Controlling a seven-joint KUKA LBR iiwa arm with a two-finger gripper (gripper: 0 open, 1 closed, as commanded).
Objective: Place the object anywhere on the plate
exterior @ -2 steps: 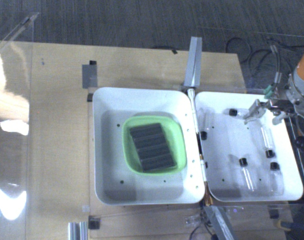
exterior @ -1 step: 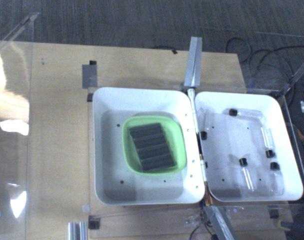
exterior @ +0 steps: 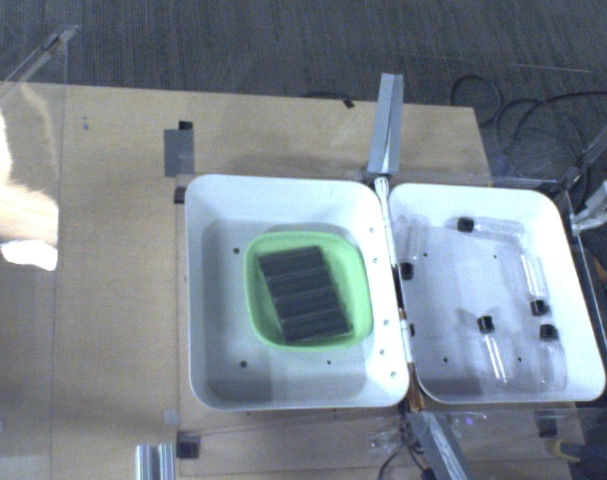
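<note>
**Dark Block Sits on the Green Plate**

Looking down on the worktop (exterior: 83, 318) now, with two white bins side by side. In the left bin (exterior: 208, 268) there's the green plate (exterior: 255, 298), square with rounded corners, resting on the bin floor a little right of centre. And there it is: the dark ridged object (exterior: 303, 294) lies flat on the plate, well inside the rim, turned at a slight angle, its ridges running across it in rows. Green shows on every side of it.

Over to the right bin (exterior: 453, 368): clear vials with black caps are scattered about, one near the far wall (exterior: 465, 225), one by the left wall (exterior: 406, 270), one towards the middle (exterior: 485, 322) and a pair near the right wall (exterior: 541, 318). All lie apart from the plate.

A grey post (exterior: 387, 128) stands at the far side where the two bins meet, and dark cables (exterior: 543, 108) trail over the floor beyond.
</note>
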